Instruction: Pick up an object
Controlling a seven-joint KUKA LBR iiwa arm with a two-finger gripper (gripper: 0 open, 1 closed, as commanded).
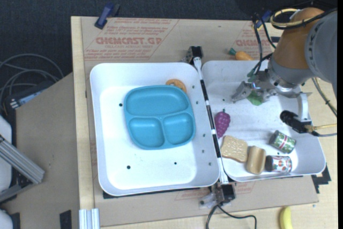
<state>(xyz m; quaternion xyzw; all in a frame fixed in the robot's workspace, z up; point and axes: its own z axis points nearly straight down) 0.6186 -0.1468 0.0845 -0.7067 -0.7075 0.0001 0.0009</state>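
Observation:
The right bin (316,161) holds a bunch of purple grapes (221,122), a flat slice of toast (234,148), a tan bread roll (256,160), a green can (282,141) and a red-and-white can (278,164). A small green object (256,98) lies near the bin's back middle. My gripper (247,93) is low over the back of this bin, right beside the green object and possibly touching it. The grey arm with its orange band (293,45) comes in from the upper right.
In the left bin (102,131) sits a blue divided plate (159,115), with a brown pretzel-like piece (176,84) behind it. A small orange item (242,54) lies on the board behind the right bin. A yellow item (285,218) lies at the bench's front.

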